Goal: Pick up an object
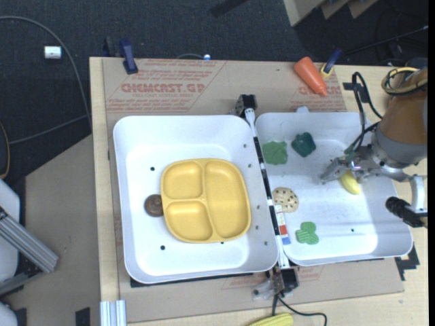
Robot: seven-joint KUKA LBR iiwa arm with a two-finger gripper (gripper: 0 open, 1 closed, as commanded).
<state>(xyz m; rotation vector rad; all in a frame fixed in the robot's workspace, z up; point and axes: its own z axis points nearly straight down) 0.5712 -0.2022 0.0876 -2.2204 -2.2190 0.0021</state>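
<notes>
In the right bin (380,240), my gripper (345,170) hangs low over the bin's upper right part, at the end of the grey and orange arm (401,131). A small yellow object (351,184) lies right under the gripper tip, touching or very close to it. Further left in the same bin are a flat green piece (275,152), a dark teal piece (303,144), a speckled cookie (285,199) and a bright green piece (308,233).
The left bin (136,141) holds a yellow divided plate (204,200) with a brown disc (153,205) at its left edge. An orange carrot-shaped item (310,77) and blue clamps (127,56) sit on the bench beyond the bins. A black cable (360,104) runs along the arm.
</notes>
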